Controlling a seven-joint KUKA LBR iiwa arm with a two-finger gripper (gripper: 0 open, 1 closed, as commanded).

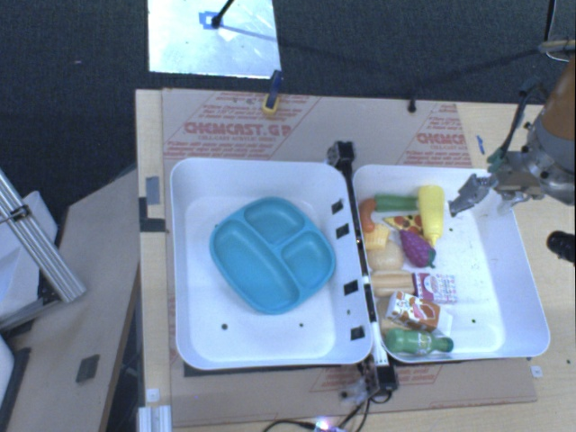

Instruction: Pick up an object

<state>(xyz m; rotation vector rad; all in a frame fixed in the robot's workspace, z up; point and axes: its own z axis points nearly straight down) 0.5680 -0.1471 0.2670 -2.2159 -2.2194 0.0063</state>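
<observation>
Green bottle [419,341] lies farthest below the hand [472,193], which hovers over the right bin [517,268] holding nothing; how far open, I cannot tell. Yellow bottle [431,211] just left looks the likeliest pick

We see even, bright overhead light, mild glare on the metal sheet [213,22] beyond the bench's far edge, soft shadows, and slight overall blur.
</observation>
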